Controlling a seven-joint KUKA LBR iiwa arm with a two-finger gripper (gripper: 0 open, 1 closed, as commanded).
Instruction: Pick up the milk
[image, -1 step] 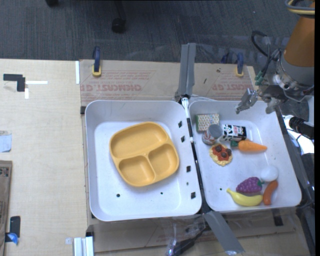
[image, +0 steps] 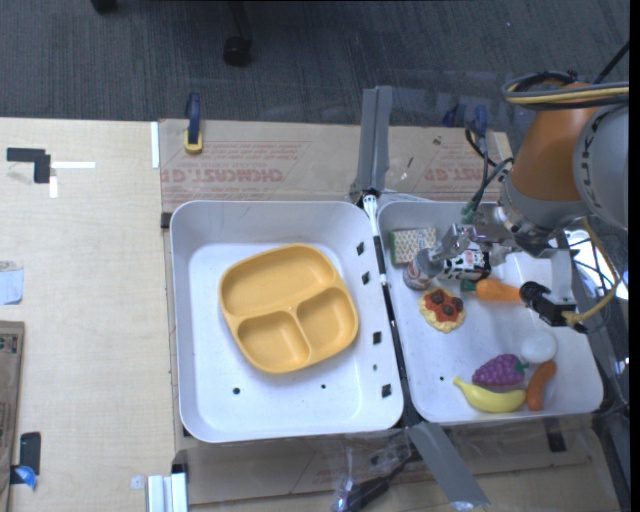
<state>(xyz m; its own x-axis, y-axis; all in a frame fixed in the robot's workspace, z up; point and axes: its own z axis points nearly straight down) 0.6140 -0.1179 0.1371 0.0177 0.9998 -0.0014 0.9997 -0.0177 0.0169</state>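
White milk carton (image: 466, 264) lies sideways, pointing left-right

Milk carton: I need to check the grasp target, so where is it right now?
The milk carton lies in the right bin, near its upper edge, at the gripper, with the pizza slice just below and a carrot to its right.

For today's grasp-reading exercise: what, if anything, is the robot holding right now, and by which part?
It cannot be told. The gripper sits right at the milk in the right bin, but the view is too small to show a hold.
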